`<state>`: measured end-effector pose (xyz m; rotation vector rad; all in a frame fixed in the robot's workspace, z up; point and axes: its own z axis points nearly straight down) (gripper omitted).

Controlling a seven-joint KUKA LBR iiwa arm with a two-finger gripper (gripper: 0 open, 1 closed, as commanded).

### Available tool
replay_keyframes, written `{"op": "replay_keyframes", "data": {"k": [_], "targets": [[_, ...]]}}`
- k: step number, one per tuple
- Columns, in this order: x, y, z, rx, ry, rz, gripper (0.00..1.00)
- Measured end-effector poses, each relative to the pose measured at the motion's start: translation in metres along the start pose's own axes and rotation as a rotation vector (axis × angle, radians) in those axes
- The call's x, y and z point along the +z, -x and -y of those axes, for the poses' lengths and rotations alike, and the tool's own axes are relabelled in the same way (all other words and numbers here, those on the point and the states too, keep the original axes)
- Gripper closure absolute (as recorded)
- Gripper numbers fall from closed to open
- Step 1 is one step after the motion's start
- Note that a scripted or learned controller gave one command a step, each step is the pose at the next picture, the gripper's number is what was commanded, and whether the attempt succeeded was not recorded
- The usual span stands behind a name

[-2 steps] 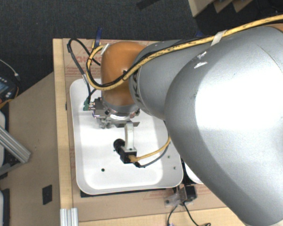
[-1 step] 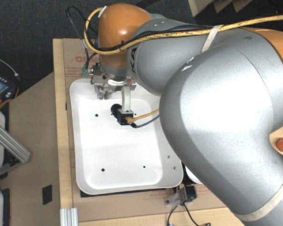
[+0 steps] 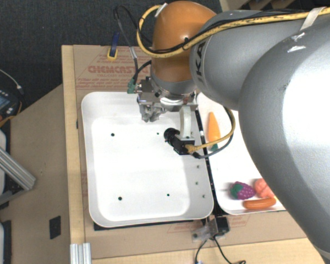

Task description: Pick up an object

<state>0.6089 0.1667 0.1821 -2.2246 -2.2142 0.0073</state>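
Carrot [image 3: 213,126] lies by the right bin's [image 3: 237,166] left edge. I see my gripper [image 3: 149,113] over the left bin's [image 3: 99,147] far edge; can't tell its state.

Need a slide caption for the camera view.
Tool over the left bin; carrot, grapes and sausage in the right bin.

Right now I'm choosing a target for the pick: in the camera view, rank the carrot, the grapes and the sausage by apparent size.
1. carrot, largest, though the arm hides part of it.
2. sausage.
3. grapes, close to the sausage; that order is unsure.
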Motion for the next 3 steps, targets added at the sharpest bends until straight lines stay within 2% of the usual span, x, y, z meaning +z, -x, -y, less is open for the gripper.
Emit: {"op": "replay_keyframes", "data": {"k": [1,2,3], "targets": [[-0.064,-0.061,0.023,-0.009,0.01,-0.004,1.0],[-0.097,-0.047,0.054,-0.004,0.003,-0.001,1.0],[-0.093,-0.058,0.07,-0.006,0.0,-0.001,1.0]]}}
